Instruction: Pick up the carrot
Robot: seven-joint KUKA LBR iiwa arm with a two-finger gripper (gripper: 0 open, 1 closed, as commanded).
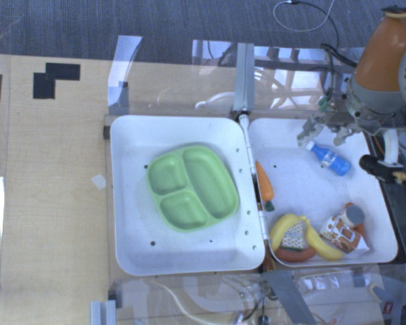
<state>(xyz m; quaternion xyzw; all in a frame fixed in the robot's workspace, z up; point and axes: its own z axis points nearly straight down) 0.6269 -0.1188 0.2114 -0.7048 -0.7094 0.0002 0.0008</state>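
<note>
While the arm [386,59] reaches in from the right over the far end of the right bin [386,249], its gripper [323,134] hangs with both fingers spread apart and nothing between them. One fingertip [304,138] sits to the left, the other lies nearer a small blue bottle [329,158], which rests on the bin floor just beside and below the gripper, tilted with its pale cap toward the fingers.

The carrot [263,181] lies in the right bin against its left wall, right along the divider between the two bins, with its orange body pointing away from the camera and its green top toward the near side. It is well apart from the gripper and untouched.

Near the front of the same bin, two yellow bananas [281,229] curve around a small patterned packet, with a red object [295,254] tucked beneath them. Beside these, toward the right, lies an orange-and-white carton [341,233] with a grey cap.

The left bin [132,249] bears a green divided plate [191,187] with three compartments, set slightly askew in the middle.
</note>
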